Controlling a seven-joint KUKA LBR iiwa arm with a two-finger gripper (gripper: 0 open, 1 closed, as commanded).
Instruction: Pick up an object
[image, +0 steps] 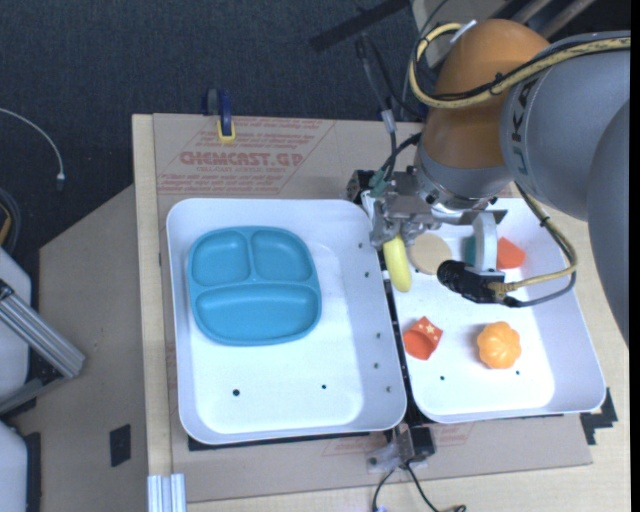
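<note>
Grey arm with orange band reaches in from right, over right white bin (570, 385). Gripper (392, 238) low at that bin's far-left corner, just above yellow banana-shaped object (399, 265); likely chosen target. Finger state: cannot tell. Banana hugs bin's left wall, little room there. Red block (424, 337), orange pumpkin-shaped toy (498, 344) sit nearer, open floor around. Blue divided plastic plate (255, 285) in left white bin (290, 405).

Yellow banana (399, 265) (upright) at right bin's (575, 385) left edge.

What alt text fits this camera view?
The grey arm's claw hangs over the right bin with a yellow banana at its tip, near an orange fruit and red piece. A blue divided plate lies in the left bin.
</note>
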